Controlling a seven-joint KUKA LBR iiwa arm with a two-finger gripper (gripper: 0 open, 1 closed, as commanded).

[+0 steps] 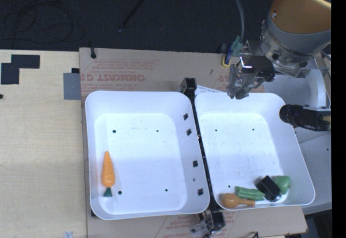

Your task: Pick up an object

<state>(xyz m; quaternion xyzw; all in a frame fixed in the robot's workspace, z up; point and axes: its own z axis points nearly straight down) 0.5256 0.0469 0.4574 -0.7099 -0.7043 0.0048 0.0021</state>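
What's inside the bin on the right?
In the right bin, near its front corner, lie a green toy vegetable, an orange-tan piece, a small black block and a green lump. The black block covers part of the green pieces, so their full shapes stay hidden.

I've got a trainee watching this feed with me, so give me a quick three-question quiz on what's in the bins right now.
1. True or false: the orange carrot lies in the left bin.
2. Where does the gripper hang? A) low over the carrot B) above the far rim of the right bin C) over the near-right cluster.
3. Fill in: the black block lies in the right bin's ______ corner, beside the green pieces and an orange-tan piece.

Key: 1 true. 2 B. 3 near-right.
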